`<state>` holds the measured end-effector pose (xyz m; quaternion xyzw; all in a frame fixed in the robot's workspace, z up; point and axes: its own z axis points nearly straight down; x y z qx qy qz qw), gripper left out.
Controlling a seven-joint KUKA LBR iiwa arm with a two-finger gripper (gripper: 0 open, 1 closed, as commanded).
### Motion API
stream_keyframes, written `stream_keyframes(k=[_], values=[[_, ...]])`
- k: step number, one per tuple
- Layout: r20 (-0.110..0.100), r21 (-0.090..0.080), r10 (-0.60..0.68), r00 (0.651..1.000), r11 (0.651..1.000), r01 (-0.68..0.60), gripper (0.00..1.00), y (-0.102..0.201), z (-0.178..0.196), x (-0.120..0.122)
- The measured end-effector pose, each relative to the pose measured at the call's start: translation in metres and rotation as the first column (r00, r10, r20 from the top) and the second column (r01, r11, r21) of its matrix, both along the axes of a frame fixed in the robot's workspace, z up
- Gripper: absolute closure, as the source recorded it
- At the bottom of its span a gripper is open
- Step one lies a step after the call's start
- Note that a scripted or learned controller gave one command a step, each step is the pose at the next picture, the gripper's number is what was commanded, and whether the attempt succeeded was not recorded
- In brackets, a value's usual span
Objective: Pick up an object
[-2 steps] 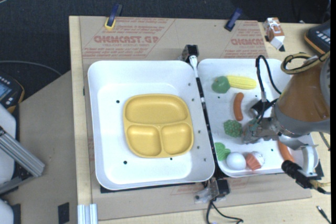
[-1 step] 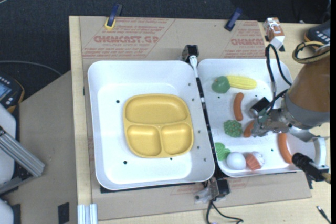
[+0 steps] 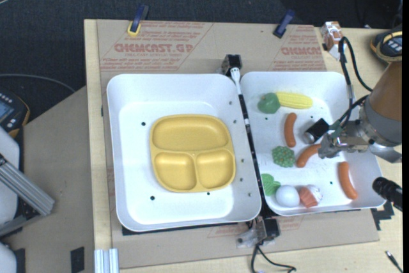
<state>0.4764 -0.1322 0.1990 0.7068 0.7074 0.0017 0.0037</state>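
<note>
The two-finger gripper (image 3: 327, 145) is hovering at the right bin's (image 3: 332, 83) centre, beside a small orange plastic sausage (image 3: 307, 155) at its seven o'clock; finger state unclear. That sausage is probably light, stiff and slippery, best pinched mid-length.

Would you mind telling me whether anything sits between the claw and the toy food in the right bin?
Nothing visible does: the claw is already low in the right bin, right beside a sausage lying near the broccoli.
</note>
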Motion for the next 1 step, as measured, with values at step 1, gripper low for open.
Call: stream_keyframes(k=[1], values=[[-0.002,0.0,0.0,1.0,1.0,0.0,1.0,-0.0002,0.0275,0.0012]])
